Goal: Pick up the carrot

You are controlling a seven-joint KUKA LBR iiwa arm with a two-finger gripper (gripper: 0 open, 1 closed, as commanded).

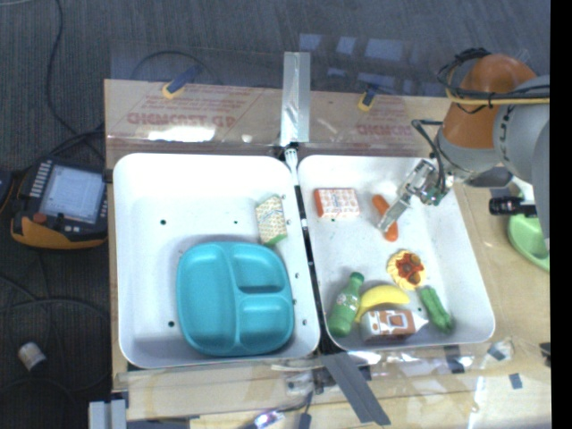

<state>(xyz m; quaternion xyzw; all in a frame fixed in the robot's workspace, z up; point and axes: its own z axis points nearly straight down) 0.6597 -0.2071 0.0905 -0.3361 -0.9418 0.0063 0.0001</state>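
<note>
The carrot (381, 206) is a small orange piece lying in the upper middle of the right bin (465, 239). A second orange bit shows at its lower end, just past the gripper's tip. My gripper (395, 214) reaches in from the upper right, slanting down and to the left. Its tip lies right over the carrot and covers the carrot's middle. I cannot make out whether the carrot sits between the jaws.
Also in the right bin are an orange-and-white box (337, 203), a pizza slice toy (407, 267), a green bottle (345, 302), a banana (382, 297), a cucumber (436, 309) and a brown carton (390, 325). The left bin (143, 204) holds a teal divided tray (237, 298) and a small packet (271, 219).
</note>
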